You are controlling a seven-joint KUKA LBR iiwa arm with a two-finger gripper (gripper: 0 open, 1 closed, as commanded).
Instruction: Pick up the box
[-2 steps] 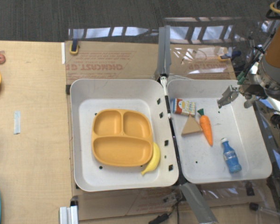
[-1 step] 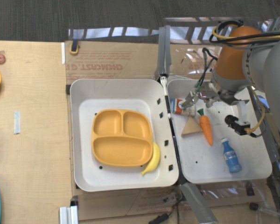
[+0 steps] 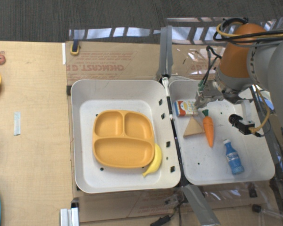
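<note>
- The box lies in the right bin, at its upper left, close against the wall next to the left bin. We see a small carton lying on its side, white with an orange-red end and a patch of green print.
- The gripper sits at the box's right end, touching or nearly so. The wrist hides the fingertips, so we cannot tell how far open the hand is, nor whether it has the box between its fingers. We do not count it as held.
- A tan wedge lies just below the box, and a carrot lies just right of the wedge, its green top near the gripper. A blue bottle rests well apart, lower right.
- The left bin holds an orange divided plate with a banana at its lower right edge.
- Our judgement on handling: the carton looks light and thin-walled, fairly stiff along its edges but likely to dent if squeezed hard on its broad faces. Its printed skin may be a little slick.
- We would grip across the short width near mid-length, fingers on the two long sides, with modest force.
- Risks, as we judge: the bin wall crowds the left end, and the carrot top and wedge may snag a finger.
</note>
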